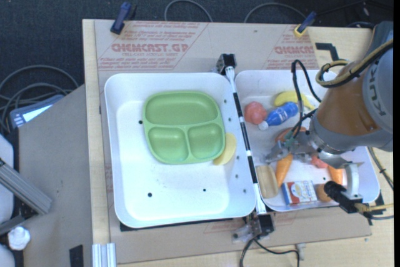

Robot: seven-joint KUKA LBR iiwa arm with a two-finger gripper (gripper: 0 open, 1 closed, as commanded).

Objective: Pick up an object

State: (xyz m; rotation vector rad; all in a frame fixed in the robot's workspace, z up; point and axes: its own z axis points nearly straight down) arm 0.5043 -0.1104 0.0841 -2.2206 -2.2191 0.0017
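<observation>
While the pincer hovers low in the right bin, over the carrot near its front edge (likely target), its grip can't be told; nothing visibly held.

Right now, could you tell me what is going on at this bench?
A grey KUKA arm reaches in from the right, with its gripper low in the right bin among small things: a carrot, a blue bottle, a pinkish ball and a small box. I cannot see anything held between its fingers. The left bin holds a green divided tray with a yellow piece beside it.
</observation>
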